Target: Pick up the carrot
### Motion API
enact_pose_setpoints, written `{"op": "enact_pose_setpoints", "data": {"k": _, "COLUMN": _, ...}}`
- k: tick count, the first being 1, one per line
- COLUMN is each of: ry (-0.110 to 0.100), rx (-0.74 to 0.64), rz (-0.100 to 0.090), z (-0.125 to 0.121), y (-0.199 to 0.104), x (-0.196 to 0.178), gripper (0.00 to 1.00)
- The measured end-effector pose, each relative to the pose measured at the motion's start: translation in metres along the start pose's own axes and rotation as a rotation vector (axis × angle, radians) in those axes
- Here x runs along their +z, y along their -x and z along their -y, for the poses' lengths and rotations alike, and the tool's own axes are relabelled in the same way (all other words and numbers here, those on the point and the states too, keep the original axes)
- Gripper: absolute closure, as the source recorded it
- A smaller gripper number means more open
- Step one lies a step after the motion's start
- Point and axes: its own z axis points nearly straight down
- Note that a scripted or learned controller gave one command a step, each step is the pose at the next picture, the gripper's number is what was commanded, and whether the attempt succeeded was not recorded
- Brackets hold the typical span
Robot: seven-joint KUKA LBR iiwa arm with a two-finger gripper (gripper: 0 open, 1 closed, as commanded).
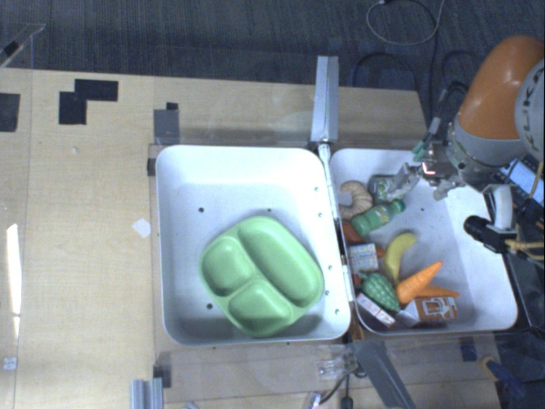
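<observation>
Beside the banana [398,253], just to its lower right, lies the carrot [418,282] (right bin [485,313], among clutter). Gripper [411,174] hovers above the banana near a green bottle [377,218]; jaws' state: cannot tell.

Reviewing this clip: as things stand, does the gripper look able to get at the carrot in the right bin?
Probably yes. The carrot lies on top of the pile in the right bin, nothing covering it. The gripper sits above the bin's far end. The banana crowds the carrot's left side, so fingers may snag.
</observation>
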Motion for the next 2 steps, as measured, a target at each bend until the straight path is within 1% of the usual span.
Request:
{"op": "enact_pose_setpoints", "data": {"k": 1, "ry": 0.01, "rx": -0.11, "rz": 0.004, "z": 0.074, "y": 0.004, "x": 0.099, "gripper": 0.0}}
{"op": "enact_pose_setpoints", "data": {"k": 2, "ry": 0.001, "rx": 0.135, "rz": 0.001, "z": 0.035, "y": 0.026, "x": 0.048, "gripper": 0.0}}
